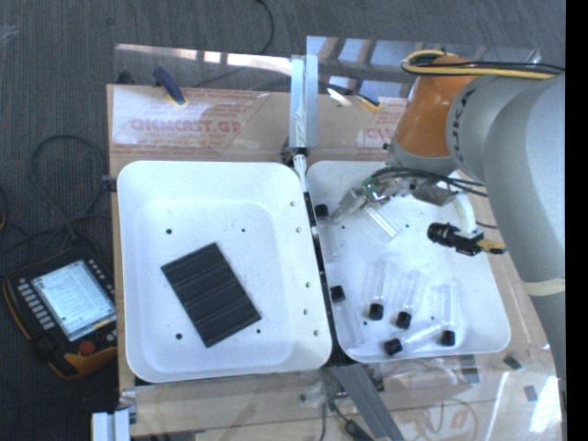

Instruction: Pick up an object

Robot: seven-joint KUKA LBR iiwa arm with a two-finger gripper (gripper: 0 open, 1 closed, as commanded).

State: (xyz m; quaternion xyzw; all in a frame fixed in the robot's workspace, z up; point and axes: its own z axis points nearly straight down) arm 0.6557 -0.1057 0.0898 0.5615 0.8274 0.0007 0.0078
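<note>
A black ribbed rectangular pad lies flat in the left bin. Several clear plastic tubes with black caps lie scattered in the right bin, mostly in its lower half. My gripper hangs low over the upper left part of the right bin, under the orange band of the arm. One clear tube lies just right of the gripper's tip. A small black cap sits by the bin's left wall, close to the gripper.
A black cylindrical part with a yellow tip juts from the arm over the right bin. A vertical metal post stands behind the seam between the bins. A teach pendant rests on the floor at the left.
</note>
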